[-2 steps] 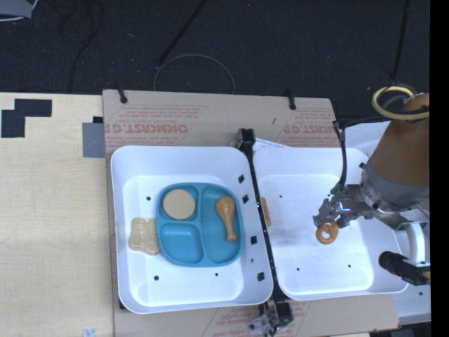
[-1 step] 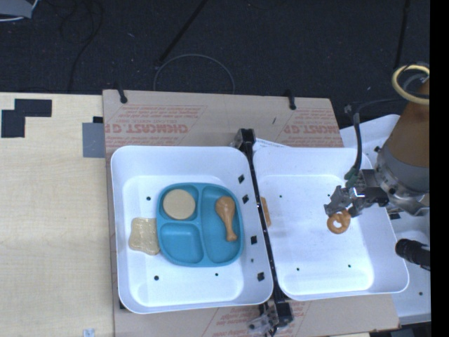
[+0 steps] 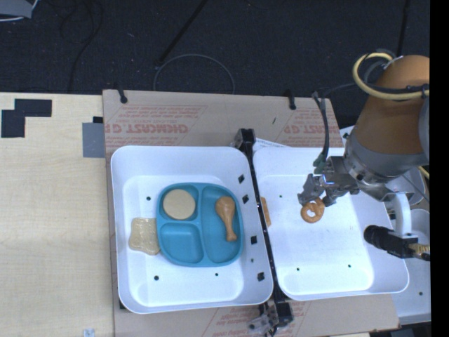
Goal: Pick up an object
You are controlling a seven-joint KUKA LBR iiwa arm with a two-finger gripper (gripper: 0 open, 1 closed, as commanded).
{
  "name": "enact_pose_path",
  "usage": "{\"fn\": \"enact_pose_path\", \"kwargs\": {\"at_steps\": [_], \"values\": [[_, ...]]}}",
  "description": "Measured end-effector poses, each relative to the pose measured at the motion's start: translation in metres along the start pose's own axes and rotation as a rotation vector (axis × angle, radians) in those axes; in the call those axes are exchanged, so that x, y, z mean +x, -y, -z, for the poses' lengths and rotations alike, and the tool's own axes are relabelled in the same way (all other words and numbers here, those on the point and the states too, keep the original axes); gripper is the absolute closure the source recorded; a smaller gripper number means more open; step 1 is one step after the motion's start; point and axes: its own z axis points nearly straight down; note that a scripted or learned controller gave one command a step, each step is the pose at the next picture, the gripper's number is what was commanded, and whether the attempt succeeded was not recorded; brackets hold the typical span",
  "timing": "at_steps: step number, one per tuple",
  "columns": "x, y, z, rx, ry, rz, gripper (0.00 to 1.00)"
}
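Camera view. You see the hand [image 3: 317, 194] low over the right bin [image 3: 351, 276], at its far middle, with the arm coming in from the right. A small brown ring, a toy pretzel or doughnut [image 3: 312, 211], sits directly under the hand's tip, touching it or nearly so. From this slant you cannot tell whether the ring lies on the bin floor or hangs from the hand, nor whether the hand is open or closed.

The left bin [image 3: 133, 286] holds a blue divided tray [image 3: 189, 248]. A tan round disc [image 3: 178, 203] lies in the tray's far-left compartment and a toy drumstick [image 3: 226, 216] in its right compartment. A pale toast-like slab [image 3: 144, 235] lies on the bin floor, touching the tray's left edge. A thin orange-brown sliver [image 3: 265, 212] rests against the divider, just inside the right bin.

Handling, your judgement: the ring looks like moulded plastic, so expect it light, stiff and not fragile, with a smooth skin that may slip. Take it across one side of the loop, one tip through the hole and one outside, or squeeze across its full width. Lying flat it offers little height, so a shallow approach risks pushing it along the smooth bin floor.
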Motion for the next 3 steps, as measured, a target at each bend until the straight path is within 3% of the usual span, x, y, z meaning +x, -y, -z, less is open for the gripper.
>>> {"fn": "enact_pose_path", "kwargs": {"at_steps": [2, 3], "values": [[0.103, -0.039, -0.002, 0.001, 0.001, -0.001, 1.0], [0.149, -0.059, -0.025, 0.002, 0.002, -0.002, 1.0]]}}
